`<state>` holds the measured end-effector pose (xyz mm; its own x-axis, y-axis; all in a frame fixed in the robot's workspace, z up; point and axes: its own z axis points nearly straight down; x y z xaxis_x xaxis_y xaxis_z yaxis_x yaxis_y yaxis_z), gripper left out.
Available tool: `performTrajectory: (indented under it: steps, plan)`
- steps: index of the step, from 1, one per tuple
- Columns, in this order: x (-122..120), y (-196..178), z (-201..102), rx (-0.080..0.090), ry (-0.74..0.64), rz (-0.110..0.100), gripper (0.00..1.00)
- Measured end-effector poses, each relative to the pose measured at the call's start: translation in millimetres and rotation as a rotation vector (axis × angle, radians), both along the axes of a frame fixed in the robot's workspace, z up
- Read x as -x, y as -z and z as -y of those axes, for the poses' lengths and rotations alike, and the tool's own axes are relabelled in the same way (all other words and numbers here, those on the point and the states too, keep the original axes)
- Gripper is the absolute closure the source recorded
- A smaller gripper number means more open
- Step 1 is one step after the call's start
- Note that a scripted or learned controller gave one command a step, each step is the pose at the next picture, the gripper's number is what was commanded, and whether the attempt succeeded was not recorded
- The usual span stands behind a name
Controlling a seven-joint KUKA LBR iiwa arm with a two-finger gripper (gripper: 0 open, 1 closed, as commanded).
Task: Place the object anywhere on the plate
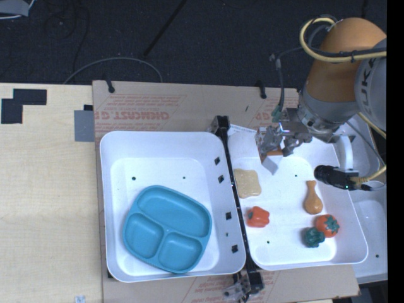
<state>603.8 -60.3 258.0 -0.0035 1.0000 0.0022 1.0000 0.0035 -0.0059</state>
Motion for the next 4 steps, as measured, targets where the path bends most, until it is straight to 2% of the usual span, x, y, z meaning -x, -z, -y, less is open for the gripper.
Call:
performTrajectory:
  steps: [2,4]
  plan:
    - [37.7,-3.8,-98.4,0.001,-0.002,0.000,1.00]
    - [89.1,27.9,-200.0,0.001,-0.002,-0.003,1.00]
